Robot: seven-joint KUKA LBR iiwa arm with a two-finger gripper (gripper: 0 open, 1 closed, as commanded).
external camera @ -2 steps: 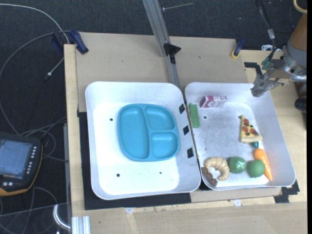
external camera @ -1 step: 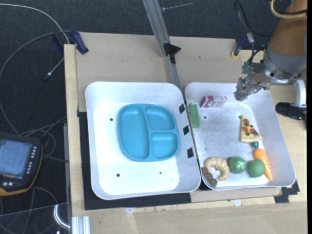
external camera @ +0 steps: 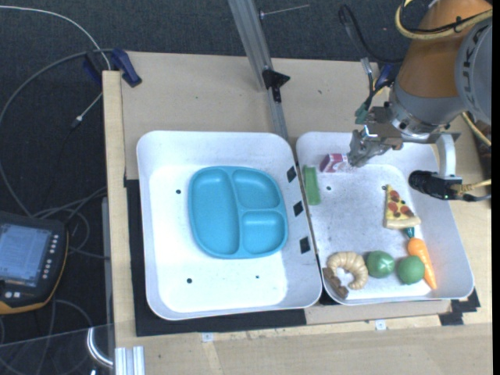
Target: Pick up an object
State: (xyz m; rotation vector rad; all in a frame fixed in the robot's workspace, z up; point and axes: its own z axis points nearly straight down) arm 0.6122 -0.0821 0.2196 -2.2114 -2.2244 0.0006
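My gripper (external camera: 359,153) hangs over the back left part of the right bin (external camera: 344,209), its tip just right of a small pink-and-white box (external camera: 333,162) that lies by the bin's back wall. A pizza slice (external camera: 398,208) lies toward the right side. Along the front sit a croissant (external camera: 348,269), two green balls (external camera: 380,264) (external camera: 409,269) and a carrot (external camera: 423,258). A green bar (external camera: 312,185) rests against the bin's left rim.
The left bin (external camera: 164,287) holds a blue divided plate (external camera: 237,211). A metal pole (external camera: 250,30) rises behind the bins. The middle of the right bin's floor is bare.
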